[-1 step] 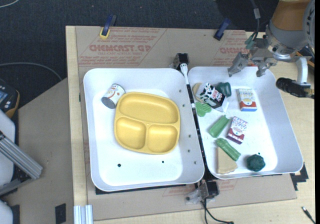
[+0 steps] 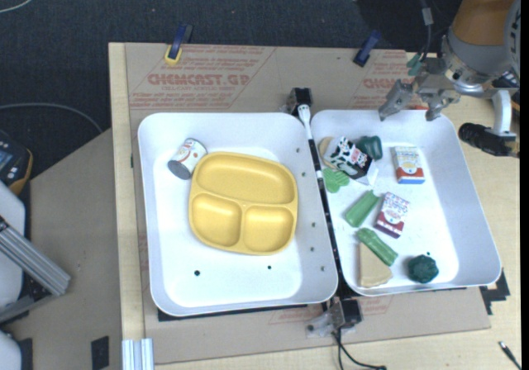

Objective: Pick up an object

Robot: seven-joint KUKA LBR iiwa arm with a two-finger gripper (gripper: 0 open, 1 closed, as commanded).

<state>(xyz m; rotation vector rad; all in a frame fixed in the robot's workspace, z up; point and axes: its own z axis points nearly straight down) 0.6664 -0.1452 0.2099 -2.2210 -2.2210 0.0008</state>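
Note:
My gripper [image 2: 411, 107] hangs over the far rim of the right bin [image 2: 475, 195], its two fingers spread open with nothing between them. Below it in that bin lie a black-and-white cow toy [image 2: 354, 157], a dark green piece [image 2: 370, 146], a small orange-and-white box [image 2: 408, 165], a red-and-white packet [image 2: 392, 215], two green cylinders [image 2: 361, 208] [image 2: 377, 245], a tan wedge [image 2: 372, 268] and a dark green ball [image 2: 423, 268]. The left bin [image 2: 161, 220] holds a yellow divided plate [image 2: 243, 201] and a small tipped cup [image 2: 187, 158].
Both bins rest on a cardboard sheet [image 2: 240, 79] held by blue clamps [image 2: 176, 44] [image 2: 366, 48] at its far edge. A black clip [image 2: 299, 99] sits between the bins at the back. Grey arm hardware [image 2: 488, 133] juts in at the right.

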